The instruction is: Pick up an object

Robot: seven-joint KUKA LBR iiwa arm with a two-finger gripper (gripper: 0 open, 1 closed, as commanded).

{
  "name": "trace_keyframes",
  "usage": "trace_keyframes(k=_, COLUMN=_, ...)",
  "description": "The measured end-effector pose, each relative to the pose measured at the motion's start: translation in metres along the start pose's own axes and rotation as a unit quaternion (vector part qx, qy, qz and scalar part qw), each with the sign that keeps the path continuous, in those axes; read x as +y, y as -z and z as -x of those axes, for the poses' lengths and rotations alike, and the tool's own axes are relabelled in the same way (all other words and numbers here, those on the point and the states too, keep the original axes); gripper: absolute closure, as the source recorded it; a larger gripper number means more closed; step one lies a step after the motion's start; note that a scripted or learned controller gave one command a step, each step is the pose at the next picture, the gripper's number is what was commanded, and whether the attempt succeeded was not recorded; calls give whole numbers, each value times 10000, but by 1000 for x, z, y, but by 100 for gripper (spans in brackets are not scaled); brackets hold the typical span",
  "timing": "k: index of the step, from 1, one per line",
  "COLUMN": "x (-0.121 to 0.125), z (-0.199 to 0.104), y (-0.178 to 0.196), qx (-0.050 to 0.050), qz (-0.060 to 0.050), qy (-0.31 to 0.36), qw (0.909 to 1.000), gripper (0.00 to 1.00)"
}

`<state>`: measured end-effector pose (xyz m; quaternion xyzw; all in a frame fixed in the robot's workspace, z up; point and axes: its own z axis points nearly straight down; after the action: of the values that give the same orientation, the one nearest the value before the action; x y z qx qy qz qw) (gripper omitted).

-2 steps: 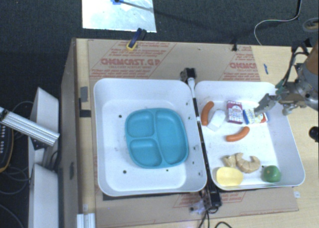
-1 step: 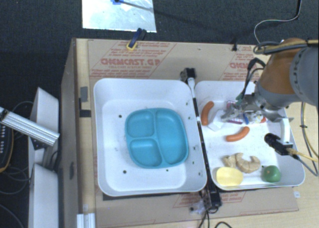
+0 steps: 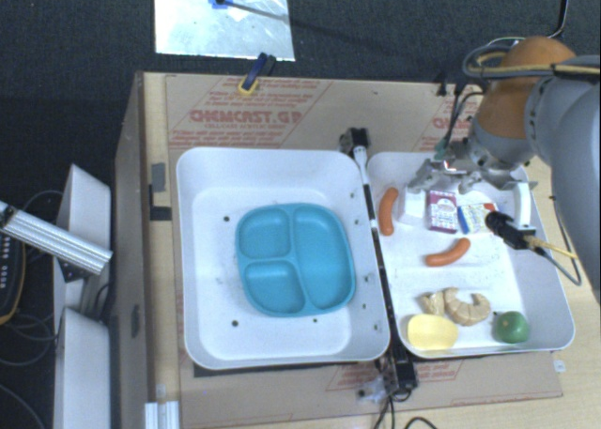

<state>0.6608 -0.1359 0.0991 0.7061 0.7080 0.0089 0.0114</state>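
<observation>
My gripper [image 3: 457, 176] hangs low over the far part of the right bin [image 3: 554, 310], just above a small purple and white packet [image 3: 441, 210]. Nothing shows as held. An orange sausage [image 3: 386, 211] lies along the bin's left wall. A second sausage [image 3: 447, 252] lies in the middle of the bin. Toward the near edge sit a croissant [image 3: 458, 305], a yellow piece [image 3: 431, 331] and a green apple [image 3: 511, 327].
The left bin [image 3: 202, 230] holds a blue divided plate [image 3: 295, 258]. A black clamp [image 3: 356, 143] sits at the far end of the wall between the bins. The arm's grey and orange body [image 3: 531, 89] looms over the right bin's far right corner.
</observation>
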Motion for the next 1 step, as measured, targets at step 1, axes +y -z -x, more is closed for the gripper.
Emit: trace_keyframes(k=1, x=-58, z=-7, y=8, qx=3, qz=-78, qy=-8, qw=10000, gripper=0)
